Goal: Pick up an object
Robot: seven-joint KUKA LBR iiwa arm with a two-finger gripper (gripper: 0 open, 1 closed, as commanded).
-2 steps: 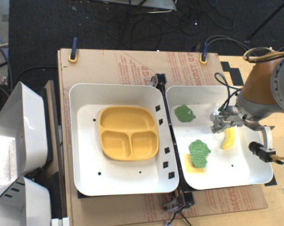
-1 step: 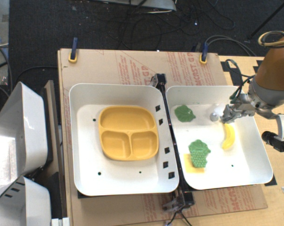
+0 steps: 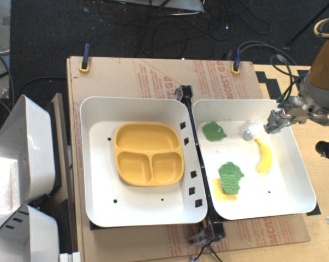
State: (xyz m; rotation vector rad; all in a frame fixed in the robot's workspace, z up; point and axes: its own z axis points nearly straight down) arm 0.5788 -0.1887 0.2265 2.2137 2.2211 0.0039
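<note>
The right bin (image 3: 295, 171) holds a yellow banana (image 3: 264, 157), a flat green leafy piece (image 3: 213, 131), a bumpy green broccoli-like piece (image 3: 230, 177) lying partly on a small yellow slab (image 3: 225, 194), and a small whitish object (image 3: 250, 131). My gripper (image 3: 274, 123) hangs over the bin's upper right part, just right of the whitish object and above the banana's top end. Nothing is visibly held in it.
The left bin (image 3: 99, 162) carries a yellow three-compartment plate (image 3: 149, 153). A black divider (image 3: 192, 146) runs between the bins. The arm's orange band (image 3: 323, 64) is at the far right. White containers (image 3: 19, 157) stand off the bench at left.
</note>
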